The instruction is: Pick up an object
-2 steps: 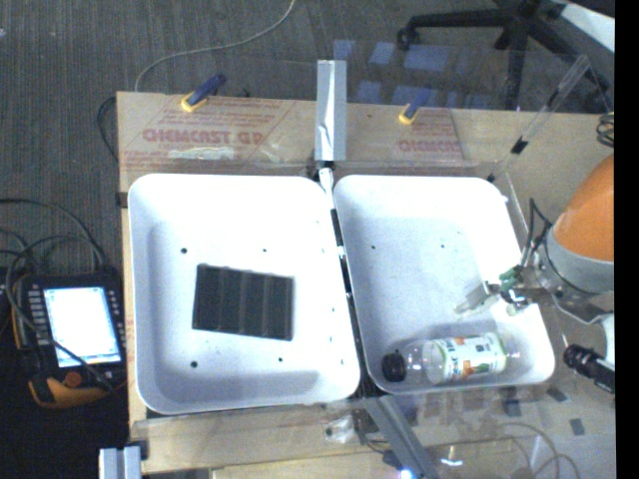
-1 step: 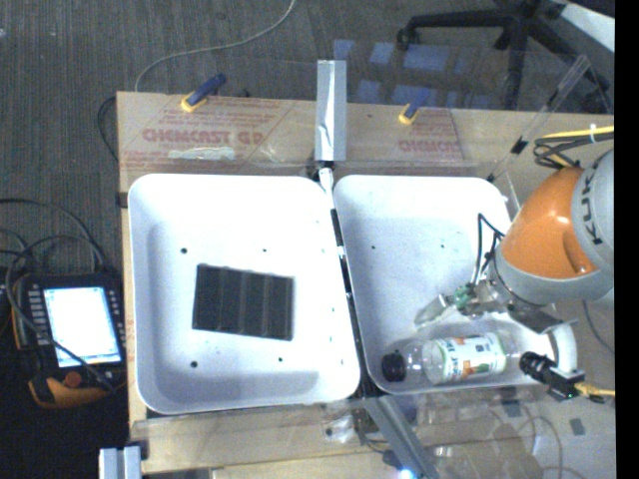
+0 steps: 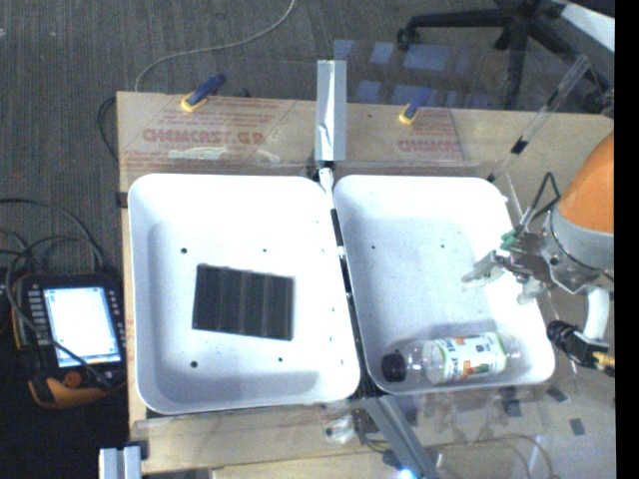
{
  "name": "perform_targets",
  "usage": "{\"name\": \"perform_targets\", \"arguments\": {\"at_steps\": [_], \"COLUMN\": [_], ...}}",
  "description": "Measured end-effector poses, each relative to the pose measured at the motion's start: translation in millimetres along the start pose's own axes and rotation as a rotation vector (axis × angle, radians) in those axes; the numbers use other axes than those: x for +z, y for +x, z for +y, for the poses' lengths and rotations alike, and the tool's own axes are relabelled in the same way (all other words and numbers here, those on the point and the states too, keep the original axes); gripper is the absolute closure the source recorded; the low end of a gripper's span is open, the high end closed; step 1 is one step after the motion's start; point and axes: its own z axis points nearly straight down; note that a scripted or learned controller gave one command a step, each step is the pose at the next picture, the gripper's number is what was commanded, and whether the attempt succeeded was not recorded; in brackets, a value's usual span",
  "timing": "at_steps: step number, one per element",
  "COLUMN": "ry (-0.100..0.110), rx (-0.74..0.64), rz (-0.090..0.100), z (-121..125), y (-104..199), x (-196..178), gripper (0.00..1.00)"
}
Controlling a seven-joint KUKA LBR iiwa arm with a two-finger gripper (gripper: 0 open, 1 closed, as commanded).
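a: start at the left edge. what's there?

b: a handheld control pendant [image 3: 72,329] with a lit white screen lies on the dark carpet, just beside the bench, cables trailing off behind it.

a: and on the bench?

b: the left bin [image 3: 150,267] holds one thing, a flat black rectangular pad [image 3: 244,302] with faint ribs, lying flat near the middle of the floor, a little toward the near side. on the brown board at the far side sit two clamps with yellow and blue handles, one [image 3: 201,92] behind the left bin, one [image 3: 413,106] behind the right. an upright metal post [image 3: 329,113] stands between them, above the seam where the bins touch.

a: the right bin?

b: the right bin [image 3: 419,208] has a clear plastic bottle [image 3: 451,357] on its side along the near wall. its black cap points left, its label shows white, green and orange, and its base reaches toward the near right corner.

a: where is the gripper?

b: the gripper [image 3: 491,264] hangs over the right part of that bin, reaching in from the right edge, with the orange band of the arm [image 3: 597,193] behind it. it sits farther back than the bottle and apart from it.

a: is it clenched or released?

b: i cannot tell; the tips are thin and blurred against the white. nothing shows between them, and the bottle lies on the bin floor.
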Motion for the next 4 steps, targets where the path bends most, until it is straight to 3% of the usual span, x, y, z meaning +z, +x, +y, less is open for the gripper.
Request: {"name": "perform_targets", "arguments": {"at_steps": [1,2,3,4], "ry": [0.001,-0.014,0.001,-0.013], "rx": [-0.013,-0.175,0.054,-0.128], "rz": [0.0,0.0,0.001,-0.003], "z": [-20.4,-26.0,-15.0,-26.3], "y": [-12.6,29.9,-7.1,26.9], "x": [-10.2,80.8,32.7,80.7], "gripper": [0.0,0.0,0.0,0.0]}}
